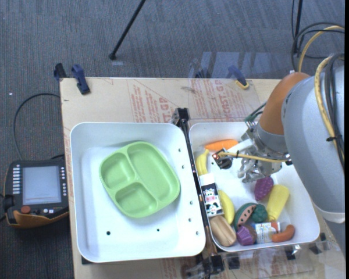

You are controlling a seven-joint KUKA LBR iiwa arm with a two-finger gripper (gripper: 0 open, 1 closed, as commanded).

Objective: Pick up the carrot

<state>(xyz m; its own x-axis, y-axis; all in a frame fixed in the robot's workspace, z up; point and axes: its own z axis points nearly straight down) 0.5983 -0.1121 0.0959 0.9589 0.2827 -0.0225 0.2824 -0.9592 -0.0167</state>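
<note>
Overhead, tool (253, 168) (grip state unreadable) near carrot (222, 145), right bin (312, 214), bench lettering illegible.

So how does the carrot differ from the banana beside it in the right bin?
The carrot is orange and lies roughly crosswise; the banana is yellow and lies more lengthwise along the bin's left wall. The carrot sits farther back, the banana slightly nearer. Both are long, slim toy foods.

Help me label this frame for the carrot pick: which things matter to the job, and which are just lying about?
Matter to the job:
carrot
end effector
right bin

Just lying about:
green plate
left bin
bananas
grapes
corn
watermelon slice
hot dog
bread
</note>
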